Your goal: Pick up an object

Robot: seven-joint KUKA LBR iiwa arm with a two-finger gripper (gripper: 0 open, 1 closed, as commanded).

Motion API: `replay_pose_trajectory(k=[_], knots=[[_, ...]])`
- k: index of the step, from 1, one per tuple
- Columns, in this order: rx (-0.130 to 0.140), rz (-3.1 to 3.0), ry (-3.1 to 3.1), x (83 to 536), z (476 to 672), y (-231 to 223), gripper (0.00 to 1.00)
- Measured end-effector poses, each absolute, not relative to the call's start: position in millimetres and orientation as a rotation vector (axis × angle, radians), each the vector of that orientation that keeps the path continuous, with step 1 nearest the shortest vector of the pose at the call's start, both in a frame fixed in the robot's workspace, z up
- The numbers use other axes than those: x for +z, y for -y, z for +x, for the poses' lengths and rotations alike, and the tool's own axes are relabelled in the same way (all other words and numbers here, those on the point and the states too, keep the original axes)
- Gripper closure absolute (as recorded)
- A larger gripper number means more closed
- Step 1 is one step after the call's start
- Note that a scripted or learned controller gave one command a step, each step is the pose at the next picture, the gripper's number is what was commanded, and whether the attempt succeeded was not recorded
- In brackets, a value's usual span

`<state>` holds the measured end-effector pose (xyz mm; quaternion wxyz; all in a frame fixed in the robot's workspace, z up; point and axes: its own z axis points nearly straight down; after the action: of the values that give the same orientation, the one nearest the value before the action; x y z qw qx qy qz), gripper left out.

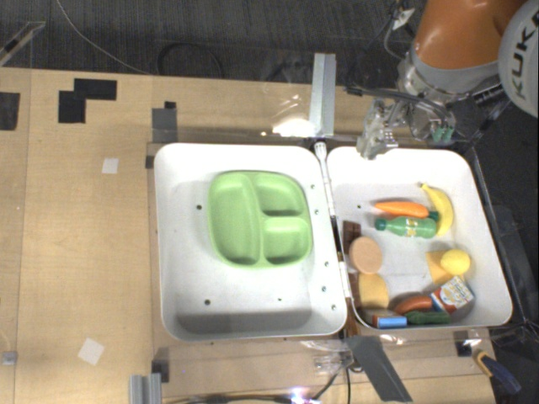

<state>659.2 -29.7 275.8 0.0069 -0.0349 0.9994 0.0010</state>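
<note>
White right bin [472, 173] holds a curved yellow banana [440, 204].

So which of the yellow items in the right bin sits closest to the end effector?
The banana, curved along the bin's far right side. The lemon and the other yellow pieces lie further toward the near edge, away from the end effector.

Robotics lab, not a home: a pale wood bench [76, 251] carries two shallow white bins [173, 310] clamped side by side with metal brackets [322, 91] at the far and near edges, black tape markers [84, 98] near the bench's far-left corner. Grey industrial arm with orange band [455, 19] reaches in at the far-right corner, loose cables [93, 36] trailing over dark carpet beyond the far edge. Right bin holds toy plastic food [404, 209], left bin a green divided tray [258, 217].
</note>
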Motion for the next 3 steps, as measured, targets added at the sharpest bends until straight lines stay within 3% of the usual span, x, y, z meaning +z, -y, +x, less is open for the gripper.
replay_pose_trajectory(k=[1,3], knots=[[0.006,-0.222,-3.125,255,669.7,-61,1.0],[0.004,-0.377,-3.106,271,670.0,-145,1.0]])
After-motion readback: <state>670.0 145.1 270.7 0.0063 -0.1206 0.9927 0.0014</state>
